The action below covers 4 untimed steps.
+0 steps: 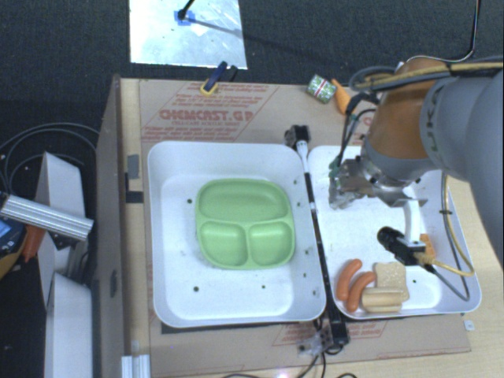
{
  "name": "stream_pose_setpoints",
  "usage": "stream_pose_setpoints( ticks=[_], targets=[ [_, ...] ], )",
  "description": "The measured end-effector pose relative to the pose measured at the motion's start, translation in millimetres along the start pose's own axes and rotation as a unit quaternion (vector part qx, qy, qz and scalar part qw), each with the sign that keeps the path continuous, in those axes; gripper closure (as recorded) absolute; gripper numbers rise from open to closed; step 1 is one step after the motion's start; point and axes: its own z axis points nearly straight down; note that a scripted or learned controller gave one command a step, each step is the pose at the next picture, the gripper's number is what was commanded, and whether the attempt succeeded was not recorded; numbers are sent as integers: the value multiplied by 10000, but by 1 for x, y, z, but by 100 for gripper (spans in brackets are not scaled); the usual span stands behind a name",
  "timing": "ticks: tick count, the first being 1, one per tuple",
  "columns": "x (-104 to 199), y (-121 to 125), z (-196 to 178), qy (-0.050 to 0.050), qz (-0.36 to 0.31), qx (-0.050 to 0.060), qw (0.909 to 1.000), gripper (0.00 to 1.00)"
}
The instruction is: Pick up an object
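Bench with two shallow white bins side by side on a cardboard sheet (213,109) printed in red. Left bin (169,211): one green plate (244,223) with three compartments, lying flat near the middle, nothing on it. Right bin (354,239): food pieces gathered at the near edge, namely two orange sausages (352,282) lying side by side at a slant, a slice of bread (390,275) just right of them, and a pale bread roll (382,299) in front of the slice, touching it. Grey arm with orange band enters from the right and reaches over the far half of the right bin. Gripper (345,189): low over the bin's bare floor near its left wall, well apart from the food, nothing seen in its grasp; whether it is spread or pressed together cannot be told from this angle. Beyond the bins, on the cardboard: a small green can (321,87) lying on its side at the far right, and a blue and yellow clip (216,77) at the far edge.
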Motion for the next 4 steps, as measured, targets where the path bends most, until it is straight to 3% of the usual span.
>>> stream_pose_setpoints(
  ticks=[1,2,3,4],
  targets=[
    [57,32,-34,-2,-4,4,10000,100],
    [57,31,-33,-6,-1,11,10000,0],
    [4,59,2,-13,12,14,10000,0],
    [-72,86,29,-16,14,11,10000,0]
  ],
)
